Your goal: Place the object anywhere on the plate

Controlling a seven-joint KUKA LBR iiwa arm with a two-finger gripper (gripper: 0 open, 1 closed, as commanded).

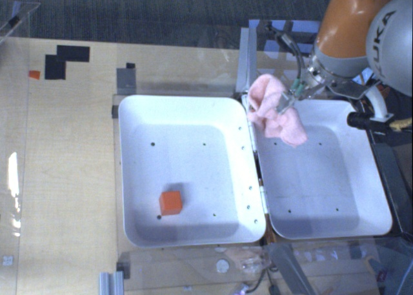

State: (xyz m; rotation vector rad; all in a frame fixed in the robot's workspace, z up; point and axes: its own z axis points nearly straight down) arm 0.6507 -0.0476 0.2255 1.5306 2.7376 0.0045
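the job was barely begun: no plate was anywhere i could make out. my gripper (288, 101) was pinched on the pink cloth (276, 113), which bunched around my fingertips and hung over the upper left corner of the right bin (335, 223). an orange block (171, 203) sat in the left bin (193, 235), well apart.

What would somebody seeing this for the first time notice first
The pink cloth stands out most: it hangs bunched from the pincer over the back-left corner of the right bin, draping across the rim toward the left bin. Next comes the small orange block, sitting alone on the floor of the left bin near its front. The arm's orange band looms large at the upper right.
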